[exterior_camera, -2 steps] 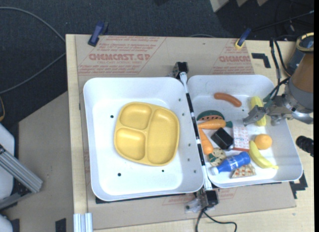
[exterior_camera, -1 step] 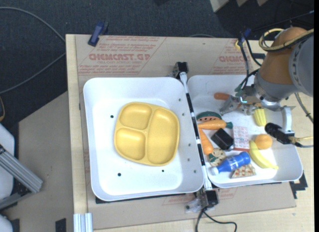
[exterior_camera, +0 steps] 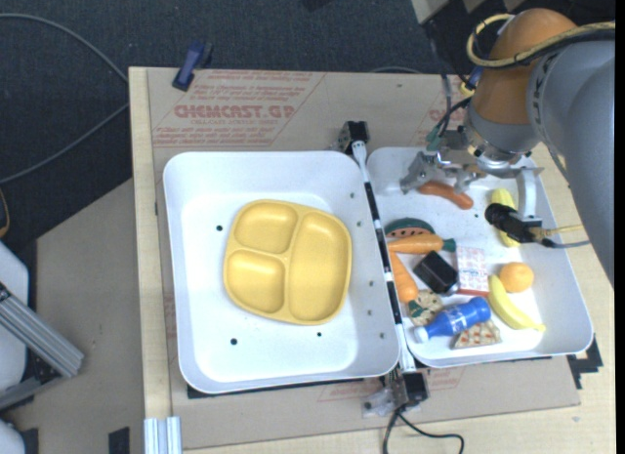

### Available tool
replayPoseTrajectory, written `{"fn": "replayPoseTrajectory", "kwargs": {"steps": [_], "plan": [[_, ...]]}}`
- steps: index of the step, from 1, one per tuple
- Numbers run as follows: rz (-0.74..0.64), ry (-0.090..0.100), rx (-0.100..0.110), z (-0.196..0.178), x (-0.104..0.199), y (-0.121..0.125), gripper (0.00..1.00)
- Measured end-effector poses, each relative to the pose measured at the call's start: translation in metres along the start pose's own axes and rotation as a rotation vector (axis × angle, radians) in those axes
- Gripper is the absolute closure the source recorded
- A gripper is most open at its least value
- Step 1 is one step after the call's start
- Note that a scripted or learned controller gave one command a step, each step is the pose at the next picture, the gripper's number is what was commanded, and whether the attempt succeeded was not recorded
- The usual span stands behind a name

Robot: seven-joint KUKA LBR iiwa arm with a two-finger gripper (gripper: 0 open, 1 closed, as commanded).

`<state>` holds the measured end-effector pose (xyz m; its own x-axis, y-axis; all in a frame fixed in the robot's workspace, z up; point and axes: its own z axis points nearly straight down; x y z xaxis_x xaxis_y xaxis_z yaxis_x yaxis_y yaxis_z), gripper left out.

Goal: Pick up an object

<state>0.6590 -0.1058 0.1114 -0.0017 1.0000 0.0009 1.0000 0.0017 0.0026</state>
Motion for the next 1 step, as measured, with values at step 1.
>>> {"fn": "replayPoseTrajectory", "kwargs": {"steps": [1], "plan": [[0.002, -0.003, 0.001, 0.0267, -0.0469, 0.0072, 0.00]]}}
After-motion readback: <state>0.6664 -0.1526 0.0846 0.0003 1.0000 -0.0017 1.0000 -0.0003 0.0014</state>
